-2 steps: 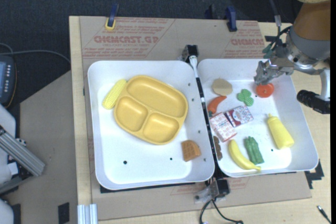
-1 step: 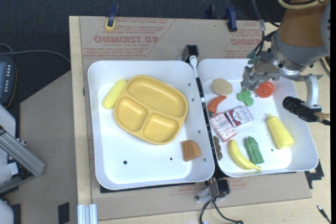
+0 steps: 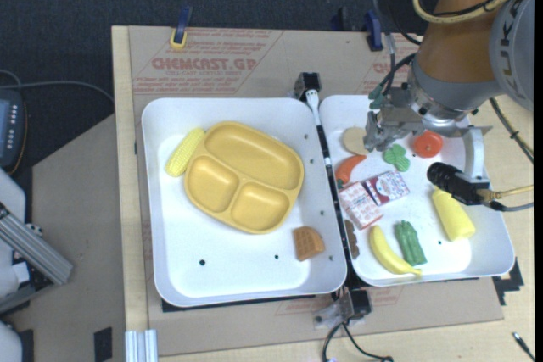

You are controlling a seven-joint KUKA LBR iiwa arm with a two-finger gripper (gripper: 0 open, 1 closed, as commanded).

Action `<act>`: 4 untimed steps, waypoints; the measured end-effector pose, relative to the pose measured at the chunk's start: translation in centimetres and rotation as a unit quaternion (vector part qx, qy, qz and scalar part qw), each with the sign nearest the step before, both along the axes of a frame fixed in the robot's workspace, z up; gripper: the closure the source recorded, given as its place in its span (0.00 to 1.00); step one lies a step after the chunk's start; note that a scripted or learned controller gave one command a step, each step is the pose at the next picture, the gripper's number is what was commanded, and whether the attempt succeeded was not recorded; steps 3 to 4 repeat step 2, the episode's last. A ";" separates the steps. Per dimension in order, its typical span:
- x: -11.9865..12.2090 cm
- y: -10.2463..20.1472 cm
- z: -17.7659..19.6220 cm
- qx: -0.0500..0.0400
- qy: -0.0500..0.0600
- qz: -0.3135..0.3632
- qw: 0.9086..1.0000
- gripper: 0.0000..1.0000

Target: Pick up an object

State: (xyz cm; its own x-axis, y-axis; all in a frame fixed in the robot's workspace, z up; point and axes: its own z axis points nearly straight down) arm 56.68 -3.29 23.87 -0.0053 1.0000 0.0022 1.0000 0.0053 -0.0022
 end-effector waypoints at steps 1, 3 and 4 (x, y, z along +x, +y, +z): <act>-1.9 3.9 -0.5 0.000 0.001 0.000 1.000 1.00; -3.5 8.8 -1.9 0.000 0.001 0.000 1.000 1.00; -3.5 8.8 -1.9 0.000 0.001 0.000 1.000 1.00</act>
